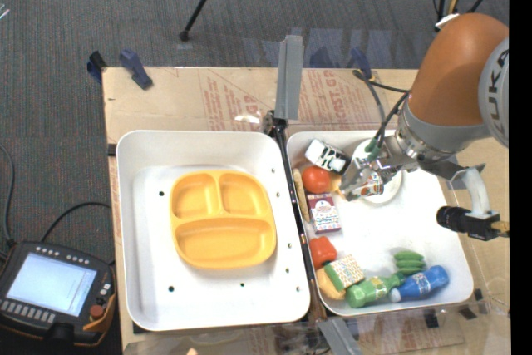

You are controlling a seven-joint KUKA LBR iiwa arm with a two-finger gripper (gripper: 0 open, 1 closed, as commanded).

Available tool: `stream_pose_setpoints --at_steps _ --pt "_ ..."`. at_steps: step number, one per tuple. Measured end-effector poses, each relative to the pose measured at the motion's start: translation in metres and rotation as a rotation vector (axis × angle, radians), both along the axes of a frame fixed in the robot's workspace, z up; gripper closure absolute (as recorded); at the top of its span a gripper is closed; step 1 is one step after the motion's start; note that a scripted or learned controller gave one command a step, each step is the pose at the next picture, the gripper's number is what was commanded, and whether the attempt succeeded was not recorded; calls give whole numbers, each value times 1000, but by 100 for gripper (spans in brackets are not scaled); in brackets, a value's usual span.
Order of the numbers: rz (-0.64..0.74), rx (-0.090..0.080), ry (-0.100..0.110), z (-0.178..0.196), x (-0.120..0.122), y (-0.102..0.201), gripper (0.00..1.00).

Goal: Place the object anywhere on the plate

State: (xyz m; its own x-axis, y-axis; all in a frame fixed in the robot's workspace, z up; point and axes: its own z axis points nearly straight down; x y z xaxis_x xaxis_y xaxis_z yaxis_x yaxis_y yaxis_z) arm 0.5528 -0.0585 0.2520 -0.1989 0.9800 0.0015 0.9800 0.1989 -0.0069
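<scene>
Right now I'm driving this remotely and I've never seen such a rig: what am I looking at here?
It is one picture, from a camera fixed above a bench, looking down at a slant. The grey and orange machine on the right is a robot arm; its end effector hangs low over the right bin, among the items. Whether it grips anything is hard to tell.

The left bin holds a yellow divided plate, the target, with nothing on it. The right bin holds toy groceries: a tomato, a small carton, a green bottle, a blue bottle and others.
</scene>
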Motion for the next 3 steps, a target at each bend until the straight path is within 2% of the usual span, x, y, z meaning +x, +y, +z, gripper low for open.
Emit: stream_pose_setpoints --at_steps 1,2,3 --pt "-19 0 0 -22 -3 68 100" --pt "163 0 2 -68 -6 157 100" --pt "161 0 -1 -67 -5 157 0"
